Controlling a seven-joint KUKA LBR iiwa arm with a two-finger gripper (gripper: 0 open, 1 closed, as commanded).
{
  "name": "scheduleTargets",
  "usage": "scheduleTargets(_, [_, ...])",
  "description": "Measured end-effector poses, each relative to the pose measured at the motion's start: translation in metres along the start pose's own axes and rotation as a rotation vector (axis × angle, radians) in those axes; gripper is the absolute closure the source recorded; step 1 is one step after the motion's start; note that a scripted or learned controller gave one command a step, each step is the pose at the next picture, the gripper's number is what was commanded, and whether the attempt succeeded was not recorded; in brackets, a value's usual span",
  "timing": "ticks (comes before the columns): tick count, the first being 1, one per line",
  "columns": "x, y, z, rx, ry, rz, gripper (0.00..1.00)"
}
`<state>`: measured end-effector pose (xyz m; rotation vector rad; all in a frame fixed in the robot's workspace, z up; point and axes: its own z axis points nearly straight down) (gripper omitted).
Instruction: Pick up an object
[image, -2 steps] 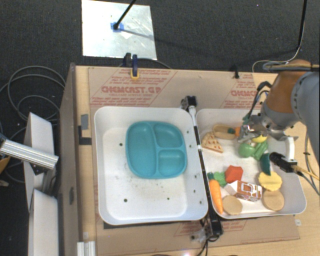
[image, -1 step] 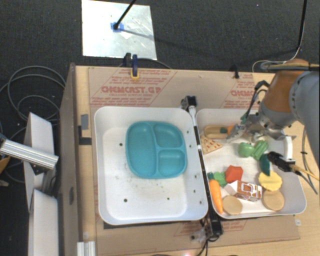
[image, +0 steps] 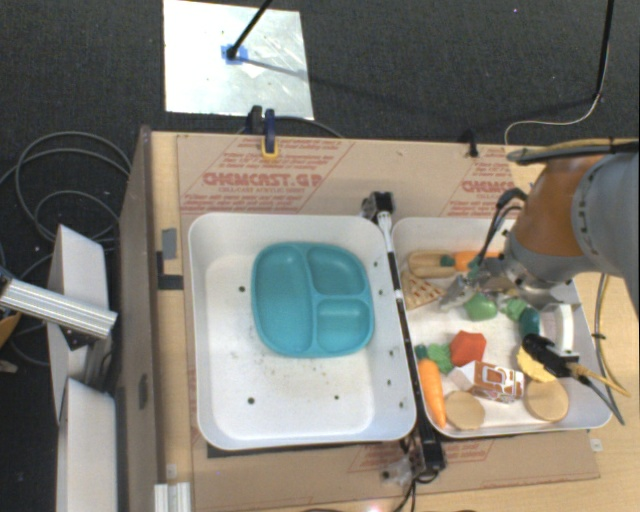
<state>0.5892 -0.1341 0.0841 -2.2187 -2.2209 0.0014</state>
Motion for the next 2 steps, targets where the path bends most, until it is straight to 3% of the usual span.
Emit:
scheduleTargets(1, [-0.001,0.003,-0.011,-0.007,-0.001,-0.001,1.00])
scheduleTargets(2, [0.108,-0.010,-0.106,-0.012,0.004,-0.014,1.00])
